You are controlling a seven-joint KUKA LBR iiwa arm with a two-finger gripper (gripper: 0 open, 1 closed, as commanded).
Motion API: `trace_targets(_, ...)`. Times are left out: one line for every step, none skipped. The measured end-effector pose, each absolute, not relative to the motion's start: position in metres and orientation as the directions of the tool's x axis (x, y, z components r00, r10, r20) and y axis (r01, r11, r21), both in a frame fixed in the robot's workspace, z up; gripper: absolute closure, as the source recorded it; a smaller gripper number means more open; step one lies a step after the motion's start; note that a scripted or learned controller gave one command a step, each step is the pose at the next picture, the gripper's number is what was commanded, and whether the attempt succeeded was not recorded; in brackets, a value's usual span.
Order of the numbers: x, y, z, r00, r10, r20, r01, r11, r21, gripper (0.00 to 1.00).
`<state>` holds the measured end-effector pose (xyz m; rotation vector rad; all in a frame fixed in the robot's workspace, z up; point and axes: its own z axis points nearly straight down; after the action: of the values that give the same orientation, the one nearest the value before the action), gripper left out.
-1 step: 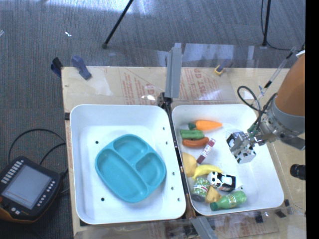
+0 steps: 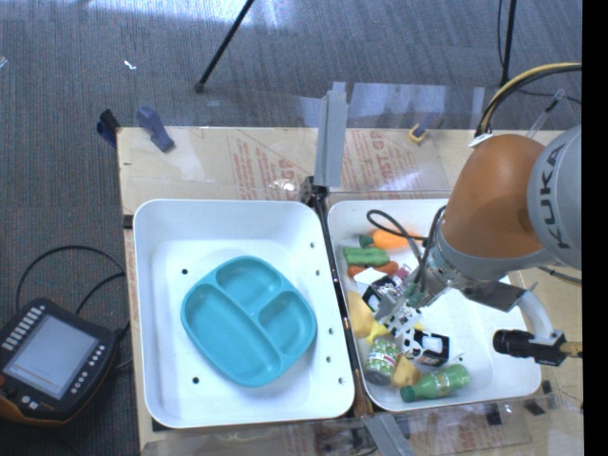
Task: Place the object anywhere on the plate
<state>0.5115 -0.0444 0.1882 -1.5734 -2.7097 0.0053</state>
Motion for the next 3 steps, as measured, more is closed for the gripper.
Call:
trace_targets(0.533,0.028,0.183,-0.762,0.648,0.006,0.648,0.762,-0.005,1.00)
trace_targets(0.503,0.094,0.183,-0.861,0.509,0.008,0.509,0.861,-0.006,1.00)
trace_targets(0.503,0.093,0.183,-0.860,0.511,0.007,0.511,0.860,-0.005,0.00)
